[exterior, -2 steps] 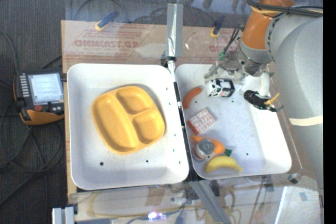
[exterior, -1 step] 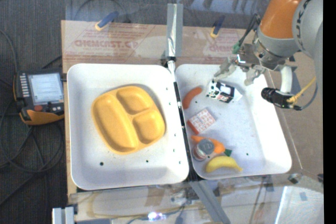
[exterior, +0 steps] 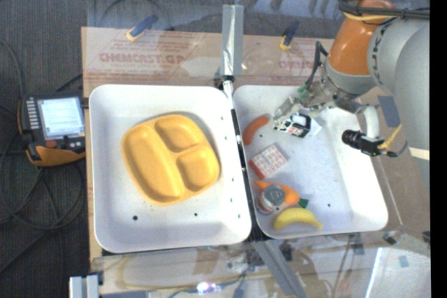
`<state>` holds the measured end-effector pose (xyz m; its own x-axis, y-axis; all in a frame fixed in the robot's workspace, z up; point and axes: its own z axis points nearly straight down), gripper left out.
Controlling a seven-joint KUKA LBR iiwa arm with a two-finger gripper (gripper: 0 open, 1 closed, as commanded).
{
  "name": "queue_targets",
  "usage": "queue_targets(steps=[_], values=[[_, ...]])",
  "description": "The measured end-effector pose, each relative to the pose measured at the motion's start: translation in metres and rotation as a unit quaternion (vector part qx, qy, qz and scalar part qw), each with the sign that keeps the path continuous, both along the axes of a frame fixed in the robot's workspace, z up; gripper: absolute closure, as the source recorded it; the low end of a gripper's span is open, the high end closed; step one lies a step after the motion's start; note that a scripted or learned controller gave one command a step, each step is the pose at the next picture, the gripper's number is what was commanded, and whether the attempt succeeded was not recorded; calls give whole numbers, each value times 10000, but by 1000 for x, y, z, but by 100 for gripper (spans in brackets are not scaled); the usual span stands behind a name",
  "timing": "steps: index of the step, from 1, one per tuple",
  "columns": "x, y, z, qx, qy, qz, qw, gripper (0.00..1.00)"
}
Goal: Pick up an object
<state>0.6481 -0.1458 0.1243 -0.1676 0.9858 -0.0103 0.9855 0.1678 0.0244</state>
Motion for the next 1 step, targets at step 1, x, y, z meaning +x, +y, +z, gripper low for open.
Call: queue_targets(steps=[1], values=[[-3, -3, -9, -34, -91, -15, 10000, 0]])
